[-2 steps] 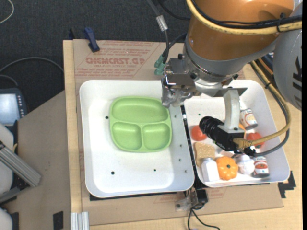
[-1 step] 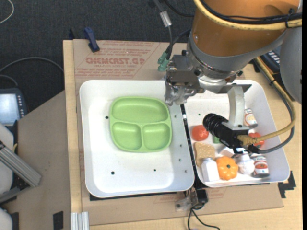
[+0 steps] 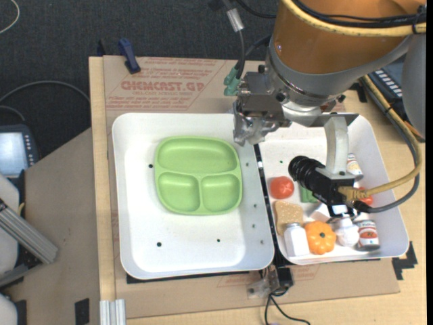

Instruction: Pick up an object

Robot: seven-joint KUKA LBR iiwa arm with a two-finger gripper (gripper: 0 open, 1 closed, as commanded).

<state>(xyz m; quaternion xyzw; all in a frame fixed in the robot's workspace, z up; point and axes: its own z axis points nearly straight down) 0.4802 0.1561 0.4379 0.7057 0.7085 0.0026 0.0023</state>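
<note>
Your left bin (image 3: 128,181) holds one green plate (image 3: 198,175) with three wells, lying flat in its upper middle. Your right bin (image 3: 274,154) carries the things to pick, crowded into its lower half: one red tomato (image 3: 282,187), one tan slab (image 3: 289,213) just below it, one orange pumpkin (image 3: 320,237), and about three small white bottles (image 3: 295,239) touching one another around the pumpkin. The hand (image 3: 245,135) hangs over the wall between the two bins, near the top edge of the plate and apart from the pile; you cannot tell how far open it is, and you see nothing in it. Both bins sit on one cardboard sheet (image 3: 169,80) with red print, on the desk (image 3: 71,175). One blue clamp (image 3: 128,55) grips the sheet's upper left corner. Dark floor (image 3: 101,12) fills the top of the frame.
</note>
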